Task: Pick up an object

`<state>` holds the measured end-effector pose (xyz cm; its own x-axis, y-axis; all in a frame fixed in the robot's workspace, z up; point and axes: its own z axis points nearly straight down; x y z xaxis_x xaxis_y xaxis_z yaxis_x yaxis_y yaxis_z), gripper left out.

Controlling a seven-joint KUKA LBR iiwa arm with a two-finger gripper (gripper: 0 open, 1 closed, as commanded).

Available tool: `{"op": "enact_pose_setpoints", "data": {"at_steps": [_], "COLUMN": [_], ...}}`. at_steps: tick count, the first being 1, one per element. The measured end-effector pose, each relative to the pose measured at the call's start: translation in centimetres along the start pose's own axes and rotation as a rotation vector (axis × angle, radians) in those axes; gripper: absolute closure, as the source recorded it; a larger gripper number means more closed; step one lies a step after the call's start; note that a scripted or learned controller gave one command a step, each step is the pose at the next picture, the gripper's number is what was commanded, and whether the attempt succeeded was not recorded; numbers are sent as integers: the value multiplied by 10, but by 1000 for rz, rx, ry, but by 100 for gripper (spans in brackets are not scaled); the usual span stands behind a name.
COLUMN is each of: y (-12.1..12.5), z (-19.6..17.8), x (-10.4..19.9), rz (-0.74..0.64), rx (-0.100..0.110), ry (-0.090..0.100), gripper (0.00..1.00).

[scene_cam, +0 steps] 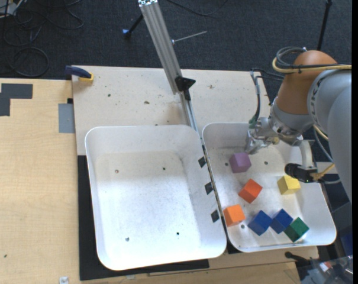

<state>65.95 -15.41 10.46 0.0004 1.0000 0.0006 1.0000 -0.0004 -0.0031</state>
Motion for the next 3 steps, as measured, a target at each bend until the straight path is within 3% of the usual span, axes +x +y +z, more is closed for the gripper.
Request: {"op": "enact_pose_setpoints", "data": {"at_steps": [3], "y": [4], "z": [-147], "x": [4], "rz": [-2], "rx": [-7], "ry": [-2], "gripper": [100]}}
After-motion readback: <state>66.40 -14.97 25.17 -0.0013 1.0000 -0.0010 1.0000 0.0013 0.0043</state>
